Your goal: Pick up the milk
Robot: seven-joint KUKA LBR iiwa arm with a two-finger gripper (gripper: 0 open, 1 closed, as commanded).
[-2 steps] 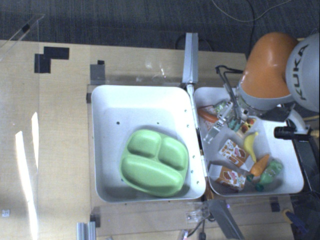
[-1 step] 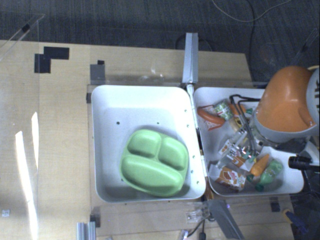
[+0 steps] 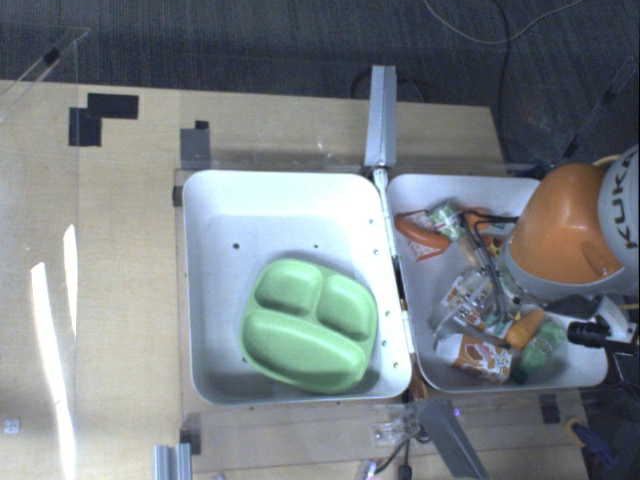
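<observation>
Orange-banded arm (image 3: 570, 230) hangs over the right bin (image 3: 430, 368), gripper (image 3: 487, 268) down among the clutter. Can't tell its state. I take the carton (image 3: 480, 356) near the front wall as the milk, unlifted. Pick remains.

1. We see a robotics lab or test cell, not a home.
2. A wooden bench (image 3: 90, 298) carries two white bins (image 3: 210, 268) fixed side by side with metal brackets (image 3: 381, 118).
3. A grey and orange arm (image 3: 570, 233) reaches over the right bin.
4. A loose cable (image 3: 500, 28) lies on dark carpet (image 3: 200, 18), and black tape marks (image 3: 100, 113) sit on the bench.
</observation>
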